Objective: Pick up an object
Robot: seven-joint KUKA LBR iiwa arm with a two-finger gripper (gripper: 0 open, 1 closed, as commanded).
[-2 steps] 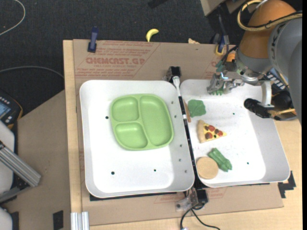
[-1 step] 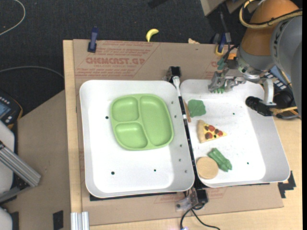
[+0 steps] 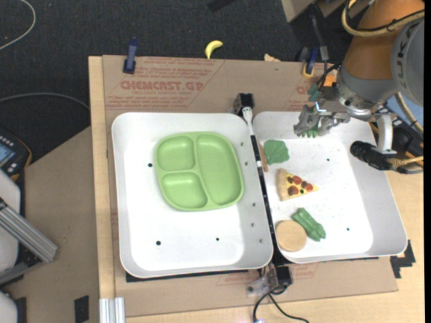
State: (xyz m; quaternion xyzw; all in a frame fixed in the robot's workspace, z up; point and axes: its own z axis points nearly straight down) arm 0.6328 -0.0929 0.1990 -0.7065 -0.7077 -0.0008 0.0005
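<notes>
- Green leaf-shaped toy lies in right bin, just below-left of claw, apart from it.
- Claw fingers apart, holding nothing.

Green divided plate in left bin, hand above right bin, pizza slice

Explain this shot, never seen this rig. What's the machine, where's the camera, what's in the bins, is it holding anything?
One camera looks down at a slant on two white bins. The grey arm with an orange band reaches in from the right; its gripper hangs above the right bin, nothing visible between its fingers. That bin holds a toy pizza slice, a green leafy piece, a green toy and a tan disc. The left bin holds a green divided plate.
</notes>
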